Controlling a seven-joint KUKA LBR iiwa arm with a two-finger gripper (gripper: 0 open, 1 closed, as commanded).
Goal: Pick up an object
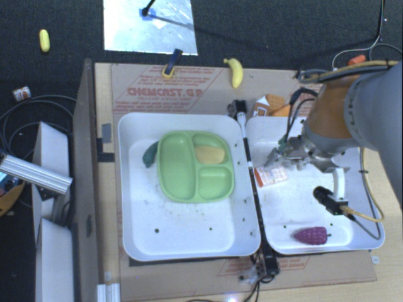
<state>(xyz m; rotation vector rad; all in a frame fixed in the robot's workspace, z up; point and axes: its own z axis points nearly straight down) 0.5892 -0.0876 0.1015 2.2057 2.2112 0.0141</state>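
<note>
- The arm point(352, 115) swings in from the right of the frame, grey with its orange band, hanging over the right bin point(296, 231).
- Two white bins sit side by side on the worktop point(189, 83); the left bin point(182, 234) fills the centre of the frame.
- One green divided plate point(192, 168) lies in the left bin, a pale yellow item point(211, 153) in its upper right compartment and a dark green piece point(150, 154) touching its left edge.
- The gripper point(286, 153) is down low at the upper left of the right bin, just beside a small white-and-red packet point(271, 176); whether it is spread or pinching, I cannot tell.
- One purple fruit-like object point(312, 234) rests near the lower edge of the right bin, well apart from the gripper.
- One yellow banana point(235, 72) lies outside the bins, toward the top of the frame.
- Progress, as I judge it: nothing visibly lifted yet; the grasp and the raise are both left to do.
</note>
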